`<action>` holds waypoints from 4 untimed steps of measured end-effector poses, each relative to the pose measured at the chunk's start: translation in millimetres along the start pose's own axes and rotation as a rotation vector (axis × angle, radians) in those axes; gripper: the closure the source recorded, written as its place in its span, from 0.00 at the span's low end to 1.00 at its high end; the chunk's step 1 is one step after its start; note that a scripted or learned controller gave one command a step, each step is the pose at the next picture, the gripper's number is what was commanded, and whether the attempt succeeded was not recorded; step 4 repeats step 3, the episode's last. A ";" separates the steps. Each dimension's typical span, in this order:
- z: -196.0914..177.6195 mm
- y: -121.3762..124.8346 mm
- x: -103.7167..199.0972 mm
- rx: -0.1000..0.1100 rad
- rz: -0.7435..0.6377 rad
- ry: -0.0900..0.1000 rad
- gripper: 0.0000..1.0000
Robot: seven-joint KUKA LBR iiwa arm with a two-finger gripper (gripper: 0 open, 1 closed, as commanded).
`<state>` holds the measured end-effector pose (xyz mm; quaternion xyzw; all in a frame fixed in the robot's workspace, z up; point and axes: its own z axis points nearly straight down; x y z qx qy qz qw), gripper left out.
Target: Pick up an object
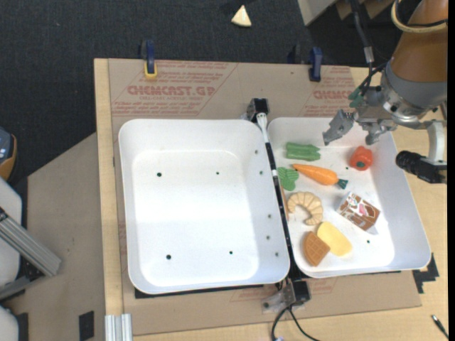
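Seven small food items crowd the right bin (409, 251), none lifted yet, and the crowding is the main hazard: carrot (316, 174), croissant (306, 206) and green leafy piece (287, 178) lie nearly touching, so a descent there risks pinching two things or nudging one aside. The red tomato-like piece (360, 158) sits apart at the bin's 1 o'clock, just below the gripper (359, 124); being round, it probably rolls if a finger clips it off-centre. The green pod (303, 150) lies at 11 o'clock, the brown packet (357, 212) near centre-right, the yellow wedge and waffle (325, 243) at 6 o'clock. The arm (419, 62) enters from 2 o'clock, wrist tipped down over the bin's far rim. Fingers spread apart, nothing between them, hanging above the floor. The left bin (135, 190) sits at 9 o'clock.
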<state>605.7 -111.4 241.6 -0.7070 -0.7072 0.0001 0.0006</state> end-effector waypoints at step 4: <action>49.3 65.8 47.9 -0.017 -0.007 -0.001 1.00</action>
